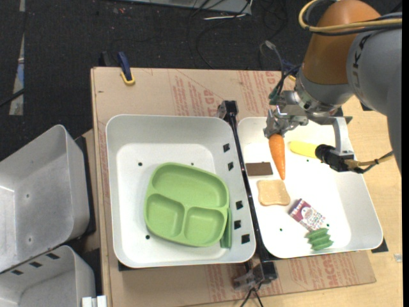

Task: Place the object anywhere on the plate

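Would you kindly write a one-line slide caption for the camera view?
Gripper holds the carrot by its top over the right bin; the green plate waits in the left bin.

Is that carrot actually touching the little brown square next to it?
Cannot tell. In the camera view the carrot tip overlaps the brown square edge, but the carrot hangs from the pincer, possibly above it.

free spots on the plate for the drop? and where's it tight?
All three wells of the green plate are bare; the wide back one gives most room. White floor rings it in the left bin. Tight: right bin's near half, around carrot, brown block, toast, packet, green piece.
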Action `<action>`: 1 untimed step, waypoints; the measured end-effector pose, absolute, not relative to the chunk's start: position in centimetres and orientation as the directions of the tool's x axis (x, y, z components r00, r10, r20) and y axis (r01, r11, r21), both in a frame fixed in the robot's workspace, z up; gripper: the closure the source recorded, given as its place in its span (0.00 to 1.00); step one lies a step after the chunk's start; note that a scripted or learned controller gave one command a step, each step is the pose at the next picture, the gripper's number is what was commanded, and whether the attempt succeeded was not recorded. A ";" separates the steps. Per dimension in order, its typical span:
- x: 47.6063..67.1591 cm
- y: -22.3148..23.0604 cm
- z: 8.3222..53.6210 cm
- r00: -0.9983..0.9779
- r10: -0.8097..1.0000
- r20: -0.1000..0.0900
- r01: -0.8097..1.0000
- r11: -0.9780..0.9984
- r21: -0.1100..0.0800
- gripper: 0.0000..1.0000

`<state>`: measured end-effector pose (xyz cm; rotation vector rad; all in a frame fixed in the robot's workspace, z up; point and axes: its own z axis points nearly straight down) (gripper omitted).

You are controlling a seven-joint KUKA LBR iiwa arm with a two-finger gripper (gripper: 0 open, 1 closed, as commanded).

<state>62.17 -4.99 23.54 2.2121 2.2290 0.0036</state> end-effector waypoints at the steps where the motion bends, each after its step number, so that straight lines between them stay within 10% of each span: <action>1: 62.1 -0.3 23.7 -0.008 1.000 0.001 1.000 0.008 0.001 1.00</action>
